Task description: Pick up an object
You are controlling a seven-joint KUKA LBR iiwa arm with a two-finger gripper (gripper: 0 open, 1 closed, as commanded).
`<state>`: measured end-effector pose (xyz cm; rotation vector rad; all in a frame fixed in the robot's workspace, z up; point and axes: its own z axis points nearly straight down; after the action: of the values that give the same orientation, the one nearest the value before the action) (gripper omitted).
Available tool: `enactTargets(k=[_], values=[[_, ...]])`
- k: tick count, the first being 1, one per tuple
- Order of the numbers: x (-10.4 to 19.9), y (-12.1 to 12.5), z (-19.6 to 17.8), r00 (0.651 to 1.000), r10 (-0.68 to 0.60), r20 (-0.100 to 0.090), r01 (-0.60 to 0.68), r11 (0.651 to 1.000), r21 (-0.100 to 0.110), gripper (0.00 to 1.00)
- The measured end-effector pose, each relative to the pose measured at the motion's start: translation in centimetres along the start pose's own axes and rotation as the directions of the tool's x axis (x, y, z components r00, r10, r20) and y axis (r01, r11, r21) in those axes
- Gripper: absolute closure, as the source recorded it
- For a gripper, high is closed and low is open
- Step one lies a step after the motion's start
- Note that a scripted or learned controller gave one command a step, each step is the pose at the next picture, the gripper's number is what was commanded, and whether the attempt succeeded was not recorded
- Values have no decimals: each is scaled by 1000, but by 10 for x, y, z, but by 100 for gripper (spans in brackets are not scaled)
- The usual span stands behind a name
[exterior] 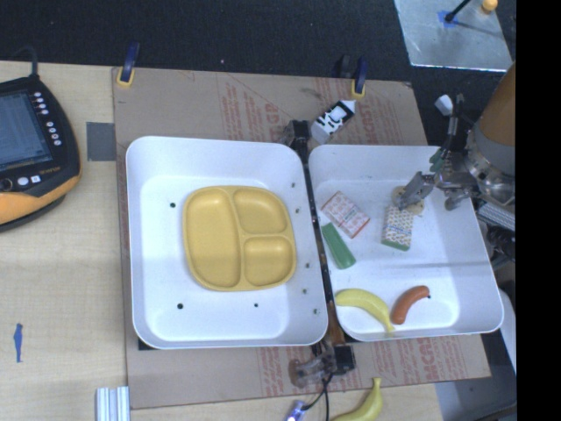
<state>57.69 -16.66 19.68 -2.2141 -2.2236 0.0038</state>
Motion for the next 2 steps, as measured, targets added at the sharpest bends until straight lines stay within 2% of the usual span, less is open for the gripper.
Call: enactTargets(k=[1, 2], values=[[-8, 30, 53, 1000, -4, 2, 4, 1000, 0, 0], [-45, 76, 99, 1000, 0, 0, 0, 1000, 0, 0]])
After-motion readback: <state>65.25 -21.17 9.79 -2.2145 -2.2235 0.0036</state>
